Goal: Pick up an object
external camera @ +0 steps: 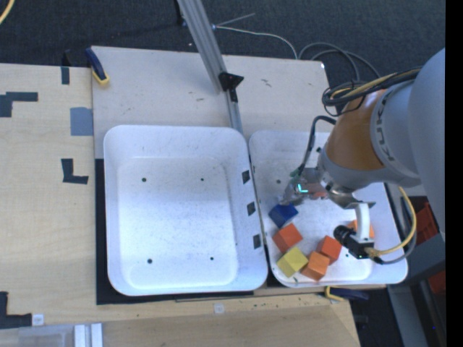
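We take the blue block (283, 214) as our marker. It lies in the right bin (271, 154), toward that bin's left wall and about midway down its floor.

The gripper (299, 188) hangs just above and slightly right of the blue block, very near it, with a small teal light glowing at its tip. We cannot tell whether the gripper is open or closed. The arm's orange band (351, 139) sits further up and to the right of the blue block.

Four more blocks share the right bin. Just below the blue block, nearly touching it, lies the first orange block (289, 236). Below that again sits the yellow block (292, 262), close to the bin's lower rim. To the lower right of the blue block we see the second orange block (330, 248). The third orange block (316, 267) presses against its lower left side and also sits just beside the yellow block.

The left bin (173, 208) lies to the left of the blue block, its rim meeting the right bin's rim. Its floor shows white with fine dark specks and four small dark dots.
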You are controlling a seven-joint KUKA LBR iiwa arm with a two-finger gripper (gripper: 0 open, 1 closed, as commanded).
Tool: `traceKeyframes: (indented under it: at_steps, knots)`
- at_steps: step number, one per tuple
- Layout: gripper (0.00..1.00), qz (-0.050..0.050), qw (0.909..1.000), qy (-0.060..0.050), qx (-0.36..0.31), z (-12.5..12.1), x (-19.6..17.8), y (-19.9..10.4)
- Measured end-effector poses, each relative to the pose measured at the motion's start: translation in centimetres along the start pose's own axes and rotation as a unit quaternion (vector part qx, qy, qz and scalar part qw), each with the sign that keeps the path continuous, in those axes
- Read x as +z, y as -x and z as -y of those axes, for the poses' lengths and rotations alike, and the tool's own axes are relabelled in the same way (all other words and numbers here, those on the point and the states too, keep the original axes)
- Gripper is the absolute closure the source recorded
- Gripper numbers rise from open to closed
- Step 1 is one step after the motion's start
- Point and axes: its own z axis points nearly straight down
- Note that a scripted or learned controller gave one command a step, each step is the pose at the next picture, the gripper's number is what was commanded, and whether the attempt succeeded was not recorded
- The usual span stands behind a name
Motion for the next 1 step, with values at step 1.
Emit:
traceKeyframes:
  at_steps: [1]
  knots:
    - [0.0, 0.002, 1.0, -0.006, 0.0, 0.65, 0.84, 0.09]
